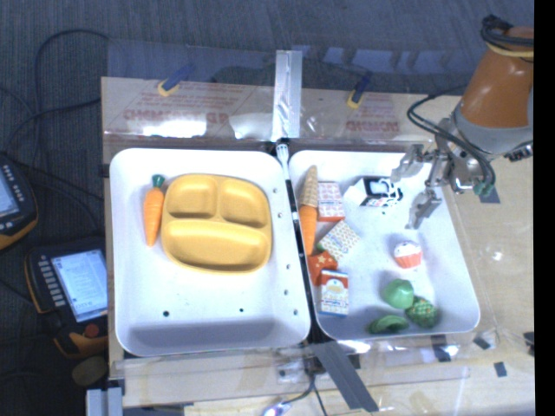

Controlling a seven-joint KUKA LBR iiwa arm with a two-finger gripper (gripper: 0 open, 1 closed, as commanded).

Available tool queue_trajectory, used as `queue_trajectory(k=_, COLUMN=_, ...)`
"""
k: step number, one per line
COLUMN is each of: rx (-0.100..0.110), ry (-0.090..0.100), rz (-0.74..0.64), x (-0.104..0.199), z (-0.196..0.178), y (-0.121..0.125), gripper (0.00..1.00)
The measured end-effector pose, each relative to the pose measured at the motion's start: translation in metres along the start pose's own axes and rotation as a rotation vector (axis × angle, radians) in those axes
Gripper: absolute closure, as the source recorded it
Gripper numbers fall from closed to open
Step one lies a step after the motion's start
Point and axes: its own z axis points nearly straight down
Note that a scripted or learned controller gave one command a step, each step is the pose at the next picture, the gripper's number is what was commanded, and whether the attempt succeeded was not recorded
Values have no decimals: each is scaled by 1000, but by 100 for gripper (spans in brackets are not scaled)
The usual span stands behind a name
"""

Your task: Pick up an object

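Note:
My gripper point(416, 186) hangs over the upper right part of the right bin point(460, 258), open, with nothing between its fingers. Just left of it lies a black-and-white toy point(378, 191). Below it sits a red-and-white cupcake point(408, 254). Lower still are a green pepper point(399, 295), a broccoli piece point(424, 312) and a green pod point(388, 324). Along the bin's left side lie a long orange carrot point(307, 224), several small printed boxes point(329, 201) and a red tomato-like piece point(322, 263).
The left bin point(139, 310) holds a yellow divided plate point(217, 222) and a carrot point(153, 213) at its left. A metal divider point(287, 94) stands behind the bins. Tablets and cables point(74, 280) lie on the floor at far left.

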Motion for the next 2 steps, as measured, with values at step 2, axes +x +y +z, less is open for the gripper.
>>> queue_trajectory(k=2, rx=2, ry=-9, rz=162, x=63, z=96, y=-10, gripper=0)
